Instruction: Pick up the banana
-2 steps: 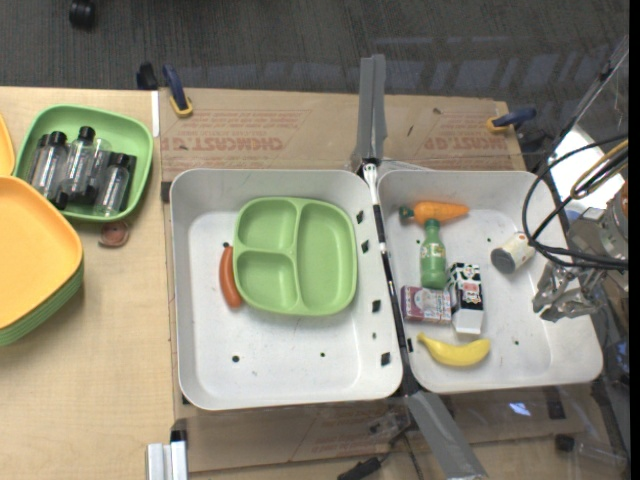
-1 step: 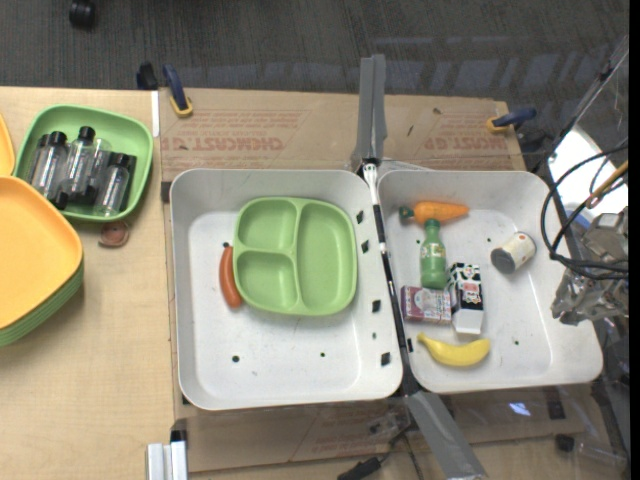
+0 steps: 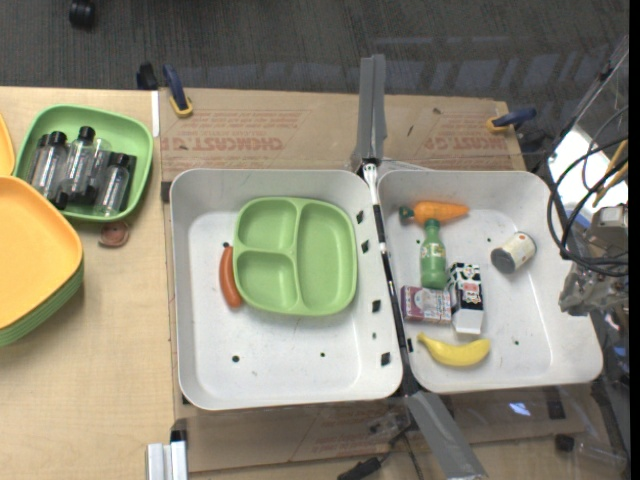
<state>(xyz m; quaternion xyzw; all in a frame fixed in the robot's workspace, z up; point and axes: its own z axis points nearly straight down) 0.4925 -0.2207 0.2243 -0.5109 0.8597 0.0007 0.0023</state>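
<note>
The yellow banana (image 3: pixel 455 350) lies flat near the front edge of the right bin (image 3: pixel 540 363), its curve opening upward. It rests just below a pink box (image 3: pixel 428 304) and a black-and-white carton (image 3: pixel 467 293). My gripper (image 3: pixel 586 294) hangs at the right rim of the right bin, amid grey arm parts and looped cables. It is well to the right of the banana and a little farther back, and nothing is seen held in it.
The right bin also holds a carrot (image 3: pixel 440 210), a green bottle (image 3: pixel 432 256) and a white cup (image 3: pixel 512 252) on its side. In the left bin (image 3: pixel 200 368) sit a green divided plate (image 3: pixel 297 256) and a sausage (image 3: pixel 231 274). A tray of bottles (image 3: pixel 85 163) and yellow plates (image 3: pixel 30 258) stand far left.
</note>
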